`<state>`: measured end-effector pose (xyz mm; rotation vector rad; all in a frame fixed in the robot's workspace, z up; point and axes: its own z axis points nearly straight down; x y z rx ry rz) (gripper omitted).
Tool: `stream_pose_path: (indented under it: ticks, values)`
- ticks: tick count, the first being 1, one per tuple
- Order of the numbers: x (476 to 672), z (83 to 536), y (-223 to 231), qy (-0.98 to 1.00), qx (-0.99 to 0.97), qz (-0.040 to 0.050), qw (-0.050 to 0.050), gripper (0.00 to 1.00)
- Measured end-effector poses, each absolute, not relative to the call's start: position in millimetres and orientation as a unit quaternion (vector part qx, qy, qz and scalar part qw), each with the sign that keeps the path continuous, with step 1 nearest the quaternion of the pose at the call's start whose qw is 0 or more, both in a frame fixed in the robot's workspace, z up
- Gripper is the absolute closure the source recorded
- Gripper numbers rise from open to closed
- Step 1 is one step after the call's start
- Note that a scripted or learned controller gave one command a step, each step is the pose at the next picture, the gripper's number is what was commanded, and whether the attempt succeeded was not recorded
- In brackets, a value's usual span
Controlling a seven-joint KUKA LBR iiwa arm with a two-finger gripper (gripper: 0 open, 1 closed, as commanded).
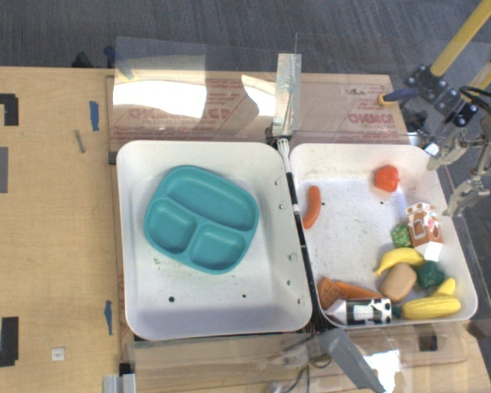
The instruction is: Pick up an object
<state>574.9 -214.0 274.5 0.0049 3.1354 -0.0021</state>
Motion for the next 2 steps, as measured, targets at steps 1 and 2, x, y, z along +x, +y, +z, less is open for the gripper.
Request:
stream_pose_path:
  ticks: [1,2]
  values:
    - [502.4,137,-223,1.000,0.002,0.0014,-0.003,0.00]
    - [516.5,89,-223,1.000,0.011,-0.0006,0.005,0.00]
